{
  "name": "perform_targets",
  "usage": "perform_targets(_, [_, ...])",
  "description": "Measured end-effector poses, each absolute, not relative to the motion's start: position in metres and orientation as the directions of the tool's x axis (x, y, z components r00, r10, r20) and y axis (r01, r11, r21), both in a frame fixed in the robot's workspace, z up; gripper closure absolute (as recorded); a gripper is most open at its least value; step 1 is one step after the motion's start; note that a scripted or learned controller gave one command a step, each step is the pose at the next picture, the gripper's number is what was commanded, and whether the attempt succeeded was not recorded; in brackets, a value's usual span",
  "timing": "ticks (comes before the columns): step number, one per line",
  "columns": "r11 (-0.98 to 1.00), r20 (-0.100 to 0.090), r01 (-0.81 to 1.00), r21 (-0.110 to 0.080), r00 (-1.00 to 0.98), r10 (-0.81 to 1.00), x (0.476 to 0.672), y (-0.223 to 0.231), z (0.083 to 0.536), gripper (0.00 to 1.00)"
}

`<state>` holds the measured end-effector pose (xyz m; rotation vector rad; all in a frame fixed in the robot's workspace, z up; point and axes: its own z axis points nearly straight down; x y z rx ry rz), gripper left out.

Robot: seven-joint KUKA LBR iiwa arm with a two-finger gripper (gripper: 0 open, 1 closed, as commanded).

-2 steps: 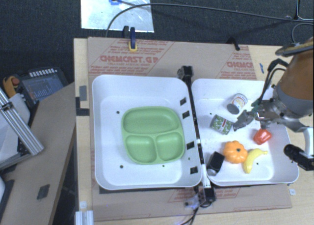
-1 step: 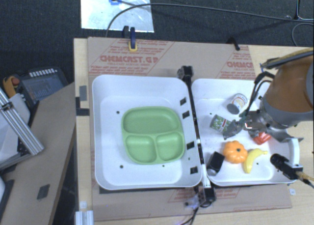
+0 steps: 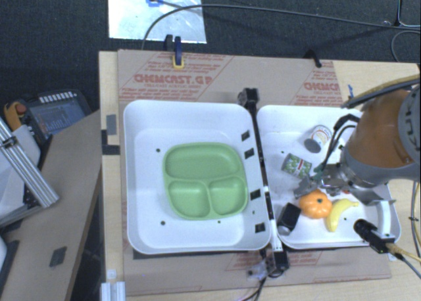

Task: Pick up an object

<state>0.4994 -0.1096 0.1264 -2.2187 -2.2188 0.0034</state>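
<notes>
Orange fruit (image 3: 316, 206) lies directly under the gripper (image 3: 320, 185), touching its lower side, in the right bin (image 3: 276, 125). A banana (image 3: 339, 214) lies just right of it. Whether the gripper is spread or closed, I cannot tell.

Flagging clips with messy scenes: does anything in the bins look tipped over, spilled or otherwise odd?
Two small things: the can lies on its side in the right bin, and the green carton sits askew beside it. Nothing looks spilled. The green tray lies flat in the left bin.
</notes>
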Motion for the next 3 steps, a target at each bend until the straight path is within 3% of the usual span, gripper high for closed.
perform_targets(1, [0.000, 0.001, 1.000, -0.001, 0.000, 1.000, 0.500, -0.109, 0.082, 0.00])
perform_targets(2, [0.001, 0.000, 1.000, 0.003, -0.001, 1.000, 0.501, -0.110, 0.095, 1.00])
perform_targets(3, [0.003, -0.002, 1.000, 0.007, -0.003, 1.000, 0.506, -0.118, 0.155, 1.00])
